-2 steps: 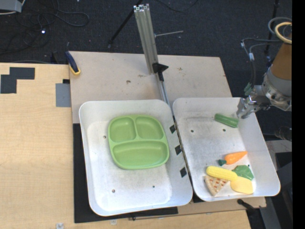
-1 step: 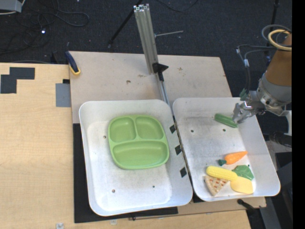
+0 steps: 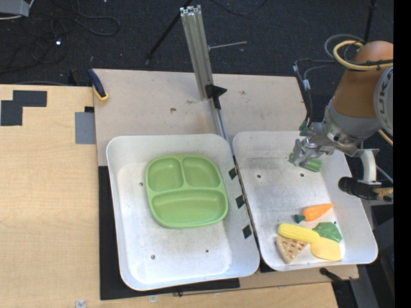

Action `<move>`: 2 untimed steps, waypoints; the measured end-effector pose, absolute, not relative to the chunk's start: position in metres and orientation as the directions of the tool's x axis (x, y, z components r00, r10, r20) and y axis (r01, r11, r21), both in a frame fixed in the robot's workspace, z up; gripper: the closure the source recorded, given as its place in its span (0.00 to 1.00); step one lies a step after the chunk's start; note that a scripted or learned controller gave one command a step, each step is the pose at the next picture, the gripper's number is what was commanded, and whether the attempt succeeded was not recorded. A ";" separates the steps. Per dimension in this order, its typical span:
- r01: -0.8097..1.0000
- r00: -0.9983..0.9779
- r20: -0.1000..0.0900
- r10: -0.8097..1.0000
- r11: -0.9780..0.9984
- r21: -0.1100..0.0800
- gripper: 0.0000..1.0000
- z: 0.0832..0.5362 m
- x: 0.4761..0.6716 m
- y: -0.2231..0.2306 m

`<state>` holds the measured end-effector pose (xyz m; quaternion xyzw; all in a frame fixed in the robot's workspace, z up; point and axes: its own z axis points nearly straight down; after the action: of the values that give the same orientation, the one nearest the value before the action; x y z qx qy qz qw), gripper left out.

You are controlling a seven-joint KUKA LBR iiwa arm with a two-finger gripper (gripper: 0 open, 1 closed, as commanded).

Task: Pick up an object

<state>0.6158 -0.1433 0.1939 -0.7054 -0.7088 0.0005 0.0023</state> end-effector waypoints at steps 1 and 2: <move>1.000 -0.006 0.003 1.000 0.006 -0.004 1.00 0.198 0.608 -0.080; 1.000 -0.005 0.002 1.000 0.005 -0.003 1.00 0.202 0.610 -0.035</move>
<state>0.6102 -0.0354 0.2015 -0.7053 -0.7089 0.0002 0.0017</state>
